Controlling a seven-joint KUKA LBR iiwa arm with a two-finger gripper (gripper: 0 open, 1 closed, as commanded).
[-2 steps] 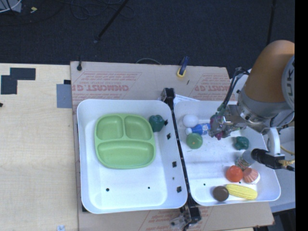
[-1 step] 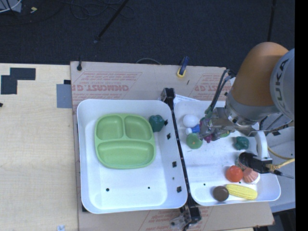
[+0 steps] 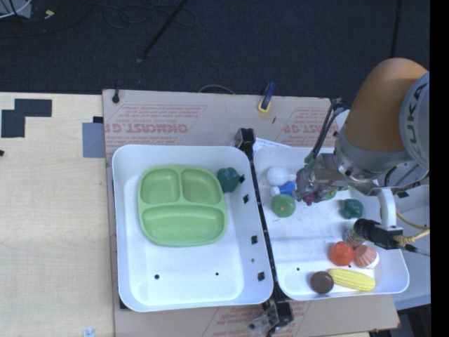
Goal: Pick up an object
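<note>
Looking down, you see a pale wooden surface (image 3: 49, 223) before dark carpet (image 3: 210, 34); your claw (image 3: 309, 192) hovers in the right bin (image 3: 400, 279), grip unreadable, beside a green ball (image 3: 283, 206).

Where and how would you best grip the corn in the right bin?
Grip the corn across its middle, probably from straight above. It lies flat and long, so its narrow width fits between fingers. A brown ball crowds its left end and the bin wall its right.
</note>
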